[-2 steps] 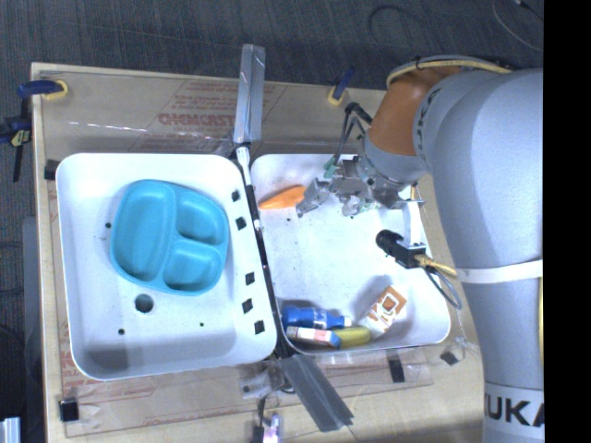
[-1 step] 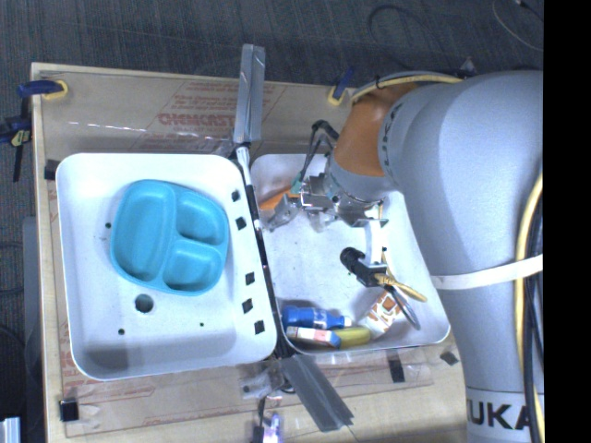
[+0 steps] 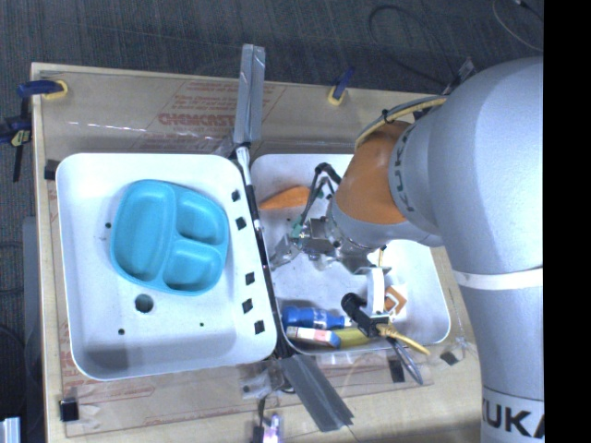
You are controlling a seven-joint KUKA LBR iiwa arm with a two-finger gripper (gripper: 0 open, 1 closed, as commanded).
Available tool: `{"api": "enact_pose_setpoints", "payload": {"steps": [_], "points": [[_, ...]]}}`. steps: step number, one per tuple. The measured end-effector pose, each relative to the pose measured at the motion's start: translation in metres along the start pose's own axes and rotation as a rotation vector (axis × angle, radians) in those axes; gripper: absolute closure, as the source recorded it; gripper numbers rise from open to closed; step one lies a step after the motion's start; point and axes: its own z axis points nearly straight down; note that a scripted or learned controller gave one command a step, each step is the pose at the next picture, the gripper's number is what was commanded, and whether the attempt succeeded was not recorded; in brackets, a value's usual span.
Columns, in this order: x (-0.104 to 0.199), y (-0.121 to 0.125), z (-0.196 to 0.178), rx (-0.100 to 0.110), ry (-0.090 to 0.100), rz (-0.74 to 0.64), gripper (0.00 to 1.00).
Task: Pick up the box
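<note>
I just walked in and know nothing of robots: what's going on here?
A grey robot arm reaches in from the right, its gripper low over the right bin. Its job is picking up the box, perhaps the blue package by that bin's near wall, beside a yellow-red one. Nothing visibly sits in its grip. An orange item lies near the far side. The left bin holds a blue divided plate.

A slim oblong carton (image 3: 319,337), white and pink at its left end and yellow toward its right, lies flat on its long side against the near wall of the right-hand white bin (image 3: 427,275), roughly parallel to that wall.
</note>
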Motion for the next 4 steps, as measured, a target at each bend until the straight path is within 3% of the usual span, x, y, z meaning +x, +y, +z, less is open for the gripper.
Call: {"api": "enact_pose_setpoints", "payload": {"steps": [1,2,3,4], "points": [[-0.009,0.089,0.000,0.000,0.004,0.019,0.00],[0.013,-0.013,-0.003,-0.009,-0.009,0.180,0.00],[0.004,0.038,0.001,0.002,0.004,0.215,0.00],[0.005,0.038,-0.004,0.011,0.005,0.208,1.00]]}}
